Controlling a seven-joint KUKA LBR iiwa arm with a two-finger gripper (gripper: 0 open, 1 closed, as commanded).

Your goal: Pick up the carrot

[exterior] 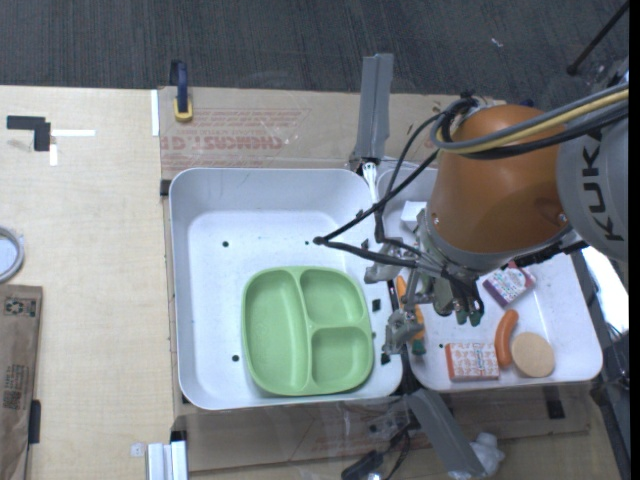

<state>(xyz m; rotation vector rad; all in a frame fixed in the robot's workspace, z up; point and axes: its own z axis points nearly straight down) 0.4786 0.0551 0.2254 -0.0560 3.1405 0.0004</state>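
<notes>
Off to the far side from the jaws, the wooden counter (90,218) lies bare-topped next to the left white bin (200,268). In that bin sits a green divided plate (305,330), whose near rim lies just beside the jaws. The jaws hang low over the seam where the two bins meet, at the left edge of the right white bin (575,368), amid dark cables and brackets. I cannot tell whether they are spread or pressed together. The carrot (400,289) shows as a narrow orange sliver right against the jaws on their far side, by the bin wall. Most of it is hidden behind the hardware, so I cannot say whether it is pinched or merely beside them. Past the jaws, in the right bin, a small red and white box (470,361) lies near them. Farther on are a purple packet (507,285), an orange-red sausage-shaped piece (508,334) and a round tan disc (533,355) touching it. Above all this looms the arm (500,178), its orange band bulking over the right bin.
</notes>
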